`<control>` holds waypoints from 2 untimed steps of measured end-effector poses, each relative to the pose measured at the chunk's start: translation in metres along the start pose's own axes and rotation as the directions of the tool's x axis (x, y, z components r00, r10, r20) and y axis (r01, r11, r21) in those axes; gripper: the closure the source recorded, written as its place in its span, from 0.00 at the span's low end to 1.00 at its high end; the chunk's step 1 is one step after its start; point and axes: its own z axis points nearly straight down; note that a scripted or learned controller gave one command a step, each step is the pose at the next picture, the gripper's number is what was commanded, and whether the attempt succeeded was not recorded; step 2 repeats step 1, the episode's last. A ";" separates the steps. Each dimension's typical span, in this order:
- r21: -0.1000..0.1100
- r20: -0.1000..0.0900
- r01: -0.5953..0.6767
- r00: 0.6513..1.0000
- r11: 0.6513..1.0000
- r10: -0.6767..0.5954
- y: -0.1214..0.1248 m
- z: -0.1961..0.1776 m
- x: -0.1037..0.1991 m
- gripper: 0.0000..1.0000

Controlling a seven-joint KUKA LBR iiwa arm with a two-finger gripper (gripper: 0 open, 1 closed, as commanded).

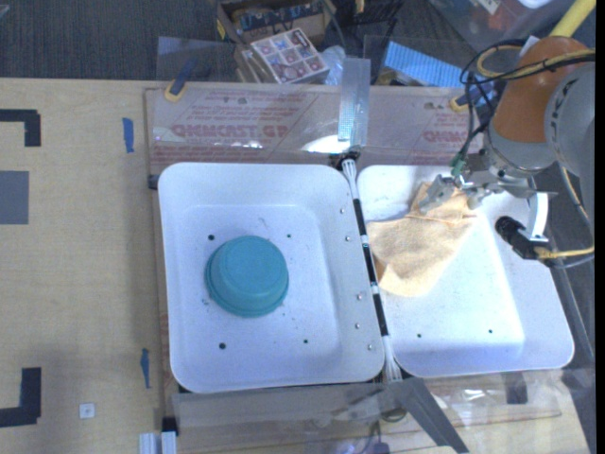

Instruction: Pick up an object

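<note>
A yellow cloth [421, 249] lies in the right bin [492, 329], near its left wall. Its upper right corner is drawn up toward my gripper [444, 195]. The gripper hangs over the far part of that bin, shut on this corner, and the rest of the cloth trails down to the bin floor. A teal bowl [248, 274] sits upside down in the middle of the left bin [189, 206], well away from the gripper.
The arm with its orange band [529, 93] enters from the upper right, with cables [525, 235] hanging over the right bin's far right side. A ridge [369, 263] divides the two bins. Boxes and clutter [284, 50] lie beyond the bench.
</note>
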 end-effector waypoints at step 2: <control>0.001 -0.010 0.108 0.994 0.994 -0.108 -0.002 0.016 -0.030 0.00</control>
